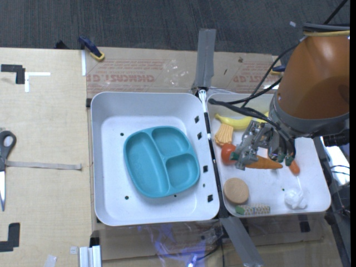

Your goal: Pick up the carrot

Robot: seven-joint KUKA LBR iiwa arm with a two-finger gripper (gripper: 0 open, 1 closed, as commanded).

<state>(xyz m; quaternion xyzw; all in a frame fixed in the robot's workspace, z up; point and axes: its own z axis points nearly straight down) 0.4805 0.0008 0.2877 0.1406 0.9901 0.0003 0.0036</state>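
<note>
Two shallow white bins sit side by side on a pale bench, and everything that matters lies in the right bin (311,202). The carrot (266,162) lies flat near that bin's middle, its length running across the floor, with the gripper (245,156) low over its left end. Whether the fingers are apart or closed around the carrot cannot be told from this angle, since the metal parts overlap the orange body.

To do this grasp well, I judge the fingers should straddle the carrot across its narrow width, settle to the bin floor, and close squarely before any lift; a grip too near the tip would likely let it pivot and slip.

Crowding is the main hazard. A tomato (228,152) sits just left of the carrot, touching or nearly touching the gripper, and could be nudged or caught instead. A corn cob (224,133) and a banana (238,121) lie behind the carrot, a round cookie (236,191) lies in front of it, and a small orange piece (294,168) rests by its right end. A crumpled white object (294,198) lies toward the bin's front right. Well left of the carrot, the other bin holds a blue divided plate (161,161).
</note>
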